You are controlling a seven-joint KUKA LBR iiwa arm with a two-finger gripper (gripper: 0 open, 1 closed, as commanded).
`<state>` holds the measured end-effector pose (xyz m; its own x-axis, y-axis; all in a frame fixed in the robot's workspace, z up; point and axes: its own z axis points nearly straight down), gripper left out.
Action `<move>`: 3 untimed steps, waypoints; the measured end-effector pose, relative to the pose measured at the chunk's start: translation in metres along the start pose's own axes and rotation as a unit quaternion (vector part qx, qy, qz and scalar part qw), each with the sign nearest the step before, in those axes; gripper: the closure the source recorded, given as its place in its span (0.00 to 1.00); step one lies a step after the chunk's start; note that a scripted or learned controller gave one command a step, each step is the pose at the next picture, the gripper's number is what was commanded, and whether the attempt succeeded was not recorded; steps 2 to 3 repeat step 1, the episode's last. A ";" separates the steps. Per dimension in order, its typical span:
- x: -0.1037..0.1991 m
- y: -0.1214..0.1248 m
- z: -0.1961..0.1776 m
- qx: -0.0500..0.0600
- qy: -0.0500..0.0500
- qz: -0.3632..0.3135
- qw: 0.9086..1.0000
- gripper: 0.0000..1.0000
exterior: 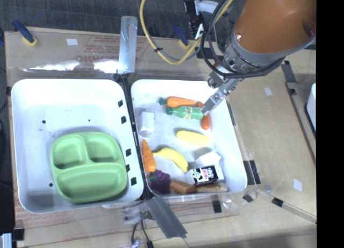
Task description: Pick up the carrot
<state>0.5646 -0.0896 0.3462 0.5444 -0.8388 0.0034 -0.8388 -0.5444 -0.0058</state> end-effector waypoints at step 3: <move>0.046 0.047 -0.012 0.000 -0.001 -0.182 0.983 1.00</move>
